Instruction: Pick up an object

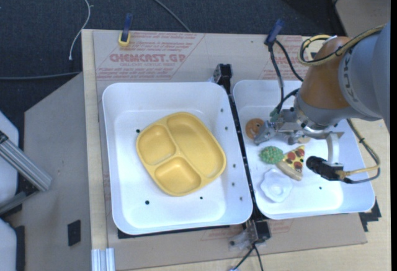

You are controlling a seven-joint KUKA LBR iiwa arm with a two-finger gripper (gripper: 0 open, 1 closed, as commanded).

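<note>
Landmark: yellow tray [180, 152], three compartments, lying flat in the left bin [121, 102], roughly centred, nothing in it.
Right bin [356, 198]: just right of the tray's bin, walls touching along the middle; holds all the small things, so the pick has to happen here.
Doughnut [254, 128]: brown, right of the tray, nearest the dividing wall, lying flat.
Broccoli [271, 154]: green toy, right of the tray and just below the doughnut, close beside the pizza slice.
Pizza slice [293, 161]: right of the broccoli, tilted, tip pointing away from the tray.
White piece [275, 186]: pale lump below the broccoli, hard to read against the bin floor, maybe a toy egg.
Gripper [280, 130]: low over the right bin, just right of the doughnut and above the broccoli; arm comes in from the far side from the tray.
Claw state: cannot tell, metal parts blur together under the wrist; nothing visibly held.
Likely target: doughnut or broccoli, both nearest the gripper; a guess.
Why cluster matters: things sit close together, so a grab could nudge a neighbour.
Task status: object not yet lifted, all still on the bin floor.
</note>
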